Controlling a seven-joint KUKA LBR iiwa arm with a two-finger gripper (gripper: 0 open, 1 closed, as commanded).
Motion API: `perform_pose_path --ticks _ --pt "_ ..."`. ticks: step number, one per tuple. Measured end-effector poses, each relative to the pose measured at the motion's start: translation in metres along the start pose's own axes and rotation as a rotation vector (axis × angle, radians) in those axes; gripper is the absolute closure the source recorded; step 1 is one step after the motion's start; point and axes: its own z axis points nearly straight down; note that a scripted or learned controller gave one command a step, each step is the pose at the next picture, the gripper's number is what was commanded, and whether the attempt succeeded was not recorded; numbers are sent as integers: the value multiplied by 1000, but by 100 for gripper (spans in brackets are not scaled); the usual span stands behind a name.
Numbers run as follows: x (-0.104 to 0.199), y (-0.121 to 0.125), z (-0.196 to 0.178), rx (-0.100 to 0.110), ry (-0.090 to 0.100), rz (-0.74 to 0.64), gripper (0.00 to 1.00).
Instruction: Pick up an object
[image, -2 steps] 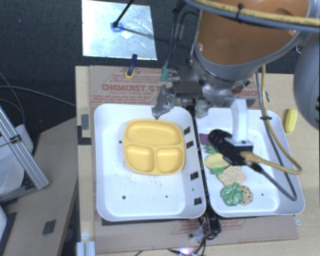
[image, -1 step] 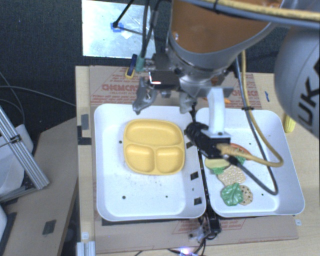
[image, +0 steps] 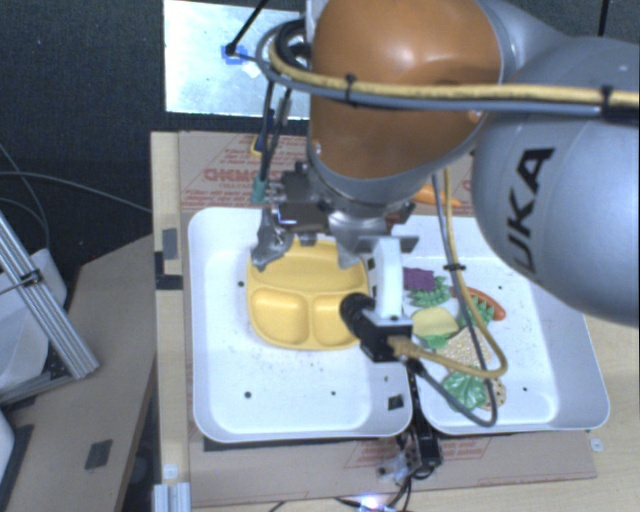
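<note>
A yellow divided plate (image: 300, 305) lies in the left white bin (image: 225, 400), toward its back right. My gripper (image: 303, 243) hangs low over the plate's far edge, with the arm's big orange and grey wrist covering most of it. The view does not show anything held. In the right bin (image: 560, 390) lie a purple grape bunch (image: 425, 283), a yellow-green fruit (image: 435, 322), an orange carrot-like piece (image: 487, 303), a tan piece (image: 462, 352) and a green leafy piece (image: 468, 388).
The two bins stand side by side on a cardboard sheet (image: 215, 170). An orange item (image: 440, 195) peeks out behind the wrist at the back of the right bin. A metal frame (image: 40, 310) stands at the left of the bench.
</note>
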Motion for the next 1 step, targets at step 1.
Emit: perform_pose_path --ticks 1 --pt "-1 -6 -129 -22 11 -4 0"
